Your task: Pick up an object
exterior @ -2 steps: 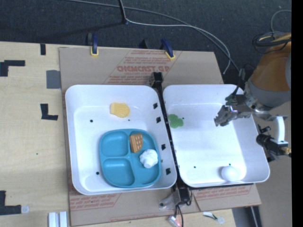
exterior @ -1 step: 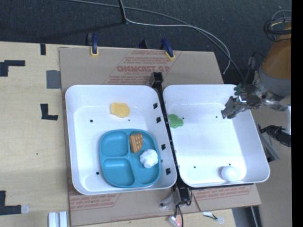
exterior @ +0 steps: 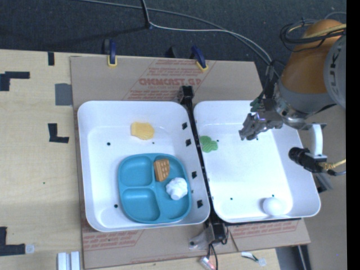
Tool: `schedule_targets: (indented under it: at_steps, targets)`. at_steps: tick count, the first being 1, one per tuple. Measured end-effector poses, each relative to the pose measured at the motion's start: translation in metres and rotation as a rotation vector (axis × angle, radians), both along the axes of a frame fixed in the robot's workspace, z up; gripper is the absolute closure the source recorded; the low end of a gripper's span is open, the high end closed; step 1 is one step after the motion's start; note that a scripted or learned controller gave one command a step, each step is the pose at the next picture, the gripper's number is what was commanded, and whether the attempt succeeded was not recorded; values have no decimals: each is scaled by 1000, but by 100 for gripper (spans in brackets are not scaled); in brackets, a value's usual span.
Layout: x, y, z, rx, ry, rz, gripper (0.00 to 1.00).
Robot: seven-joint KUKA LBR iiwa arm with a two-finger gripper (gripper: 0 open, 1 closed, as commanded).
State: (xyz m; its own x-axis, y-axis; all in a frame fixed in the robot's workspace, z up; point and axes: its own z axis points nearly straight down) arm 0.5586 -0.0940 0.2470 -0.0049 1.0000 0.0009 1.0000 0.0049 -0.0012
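Observation:
My gripper (exterior: 250, 129) hangs over the back right part of the right bin (exterior: 242, 167), with nothing visible between its dark fingers. A small green object (exterior: 208, 144) lies at the left side of that bin, to the gripper's left. A white ball (exterior: 274, 206) rests near the bin's front right corner. In the left bin (exterior: 93, 122) a yellow piece (exterior: 143, 130) lies near the back. A blue divided tray (exterior: 149, 190) holds a brown waffle-like piece (exterior: 162, 169) and a white crumpled lump (exterior: 176, 188).
The two bins meet at a black-clipped divider (exterior: 194, 145). Blue and yellow clamps (exterior: 112, 53) hold the cardboard sheet at the back. A cable (exterior: 169, 24) runs across the dark floor behind. The arm's grey and orange body (exterior: 312, 72) fills the upper right.

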Motion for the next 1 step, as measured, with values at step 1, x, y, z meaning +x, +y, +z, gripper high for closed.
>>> schedule_targets:
  at_steps: [1]
  targets:
    - [16, 60, 1, 0, -1, 1, 100]
